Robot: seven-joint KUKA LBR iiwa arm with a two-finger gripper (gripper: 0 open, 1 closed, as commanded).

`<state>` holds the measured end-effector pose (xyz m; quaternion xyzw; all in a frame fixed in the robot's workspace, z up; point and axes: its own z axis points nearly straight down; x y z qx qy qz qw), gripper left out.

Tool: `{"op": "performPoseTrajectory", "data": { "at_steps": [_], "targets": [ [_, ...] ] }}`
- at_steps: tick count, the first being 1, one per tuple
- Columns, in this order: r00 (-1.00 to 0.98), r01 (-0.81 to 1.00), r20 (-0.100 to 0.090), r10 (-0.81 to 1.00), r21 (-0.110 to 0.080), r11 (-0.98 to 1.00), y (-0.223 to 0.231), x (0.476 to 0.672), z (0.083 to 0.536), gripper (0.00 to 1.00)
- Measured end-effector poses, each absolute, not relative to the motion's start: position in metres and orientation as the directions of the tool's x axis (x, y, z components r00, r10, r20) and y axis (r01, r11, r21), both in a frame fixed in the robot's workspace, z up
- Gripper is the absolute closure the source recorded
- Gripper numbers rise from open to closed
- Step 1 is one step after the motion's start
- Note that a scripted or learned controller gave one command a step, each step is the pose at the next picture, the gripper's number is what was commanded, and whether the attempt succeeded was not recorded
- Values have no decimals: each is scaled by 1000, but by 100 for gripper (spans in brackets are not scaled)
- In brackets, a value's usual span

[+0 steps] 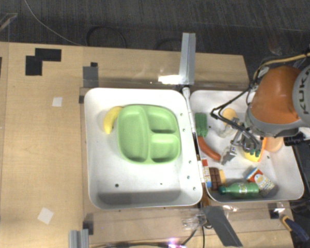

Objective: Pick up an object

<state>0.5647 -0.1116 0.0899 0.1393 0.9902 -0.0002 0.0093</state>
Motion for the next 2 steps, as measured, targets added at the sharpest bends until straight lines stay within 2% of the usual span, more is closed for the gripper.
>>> {"op": "performPoseTrajectory", "data": {
  "at_steps": [1,2],
  "targets": [
    [-962,271,-32,271,4,963,-111,569,102,100],
    [-874,487,-8,487,2,874,-181,585,180,100]
  ]
}}
